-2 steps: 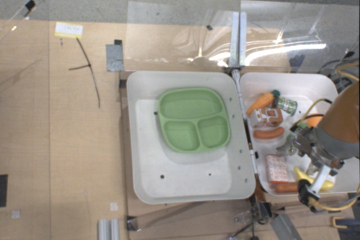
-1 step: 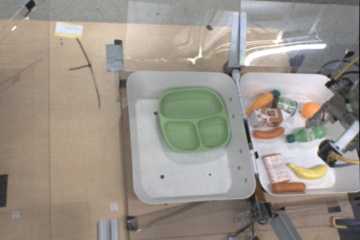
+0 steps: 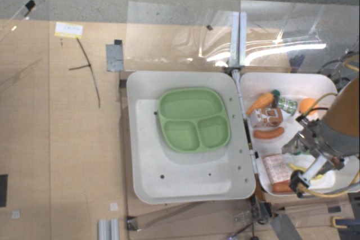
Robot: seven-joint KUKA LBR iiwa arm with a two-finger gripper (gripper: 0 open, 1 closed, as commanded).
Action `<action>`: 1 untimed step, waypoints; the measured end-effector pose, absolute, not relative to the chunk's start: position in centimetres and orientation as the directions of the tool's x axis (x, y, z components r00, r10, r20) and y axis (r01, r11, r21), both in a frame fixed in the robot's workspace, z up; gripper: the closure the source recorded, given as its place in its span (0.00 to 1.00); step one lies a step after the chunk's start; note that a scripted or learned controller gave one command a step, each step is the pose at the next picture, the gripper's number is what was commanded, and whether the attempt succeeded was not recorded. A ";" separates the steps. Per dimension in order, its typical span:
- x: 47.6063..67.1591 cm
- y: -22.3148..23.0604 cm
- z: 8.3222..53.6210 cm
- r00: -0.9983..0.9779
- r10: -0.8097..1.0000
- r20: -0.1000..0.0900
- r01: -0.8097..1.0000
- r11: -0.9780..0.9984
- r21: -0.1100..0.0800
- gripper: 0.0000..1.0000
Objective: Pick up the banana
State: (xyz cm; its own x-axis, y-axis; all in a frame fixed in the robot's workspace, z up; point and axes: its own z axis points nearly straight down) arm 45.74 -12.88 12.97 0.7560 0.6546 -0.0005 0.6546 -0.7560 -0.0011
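The banana [image 3: 320, 176] shows as a small yellow patch in the near right part of the right bin [image 3: 292, 86], mostly hidden beneath the wrist. My gripper [image 3: 298, 147] hangs low over that bin, just left of and above the yellow patch, between the sausage and the pink box. The grey arm with its orange band [image 3: 344, 116] reaches in from the right and covers the bin's right side.
The right bin also holds a carrot [image 3: 260, 102], a green can [image 3: 286, 105], an orange [image 3: 307, 105], a small brown carton [image 3: 269, 117], a sausage [image 3: 269, 133] and a pink box [image 3: 276, 168]. A green divided plate [image 3: 194, 119] lies in the left bin [image 3: 146, 177].
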 end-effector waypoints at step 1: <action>45.8 -24.3 15.7 0.918 0.397 0.001 0.397 -0.918 0.002 0.00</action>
State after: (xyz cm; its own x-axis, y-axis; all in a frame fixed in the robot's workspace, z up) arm 45.79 -24.30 15.72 0.9177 0.3973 0.0011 0.3973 -0.9177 0.0017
